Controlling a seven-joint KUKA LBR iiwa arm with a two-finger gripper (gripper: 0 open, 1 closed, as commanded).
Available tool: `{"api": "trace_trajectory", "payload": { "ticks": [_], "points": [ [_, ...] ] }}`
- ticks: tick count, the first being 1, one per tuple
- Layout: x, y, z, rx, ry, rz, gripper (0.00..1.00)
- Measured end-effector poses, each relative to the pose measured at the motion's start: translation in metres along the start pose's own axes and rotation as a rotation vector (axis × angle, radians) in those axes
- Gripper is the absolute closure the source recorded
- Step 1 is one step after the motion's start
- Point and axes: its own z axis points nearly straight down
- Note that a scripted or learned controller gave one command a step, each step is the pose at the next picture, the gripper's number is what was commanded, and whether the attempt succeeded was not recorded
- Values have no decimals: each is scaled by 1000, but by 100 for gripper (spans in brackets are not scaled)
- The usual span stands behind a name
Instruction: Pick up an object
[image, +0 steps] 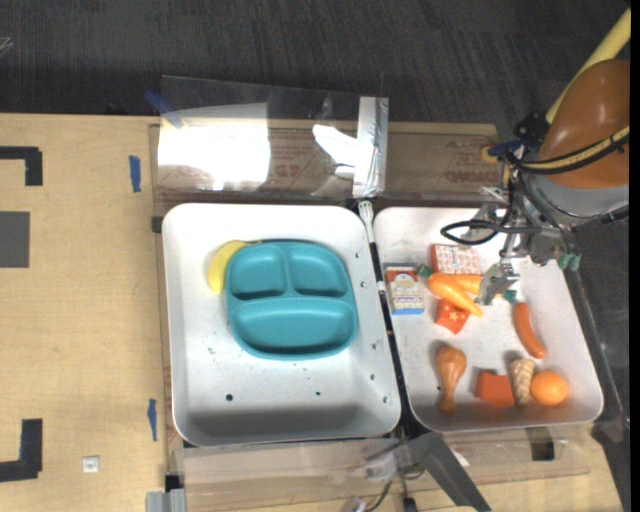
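My gripper (498, 284) hangs low in the right bin (492, 342), just at the right end of an orange carrot (455, 290). The slanted view does not show whether it touches the carrot. Around the carrot lie a pink-patterned box (456, 259), a small carton (404, 290) and a red block (452, 317). A red sausage (529, 330) lies to the gripper's lower right. Along the bin's front are a drumstick (450, 372), a red-orange cube (493, 387), a tan cone (522, 378) and an orange (549, 387).
The left bin (190, 330) holds a teal divided plate (290, 298) with a yellow object (220, 262) half under its upper-left edge. A clear plastic sheet (260, 150) lies behind the bins. The arm's cables (470, 228) loop over the right bin's back.
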Motion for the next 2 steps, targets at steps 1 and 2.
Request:
{"api": "trace_trajectory", "payload": {
  "ticks": [1, 2],
  "points": [
    [-17, 8, 80, 1, -6, -24, 0],
    [-23, 8, 87, 3, -19, 96, 0]
  ]
}}
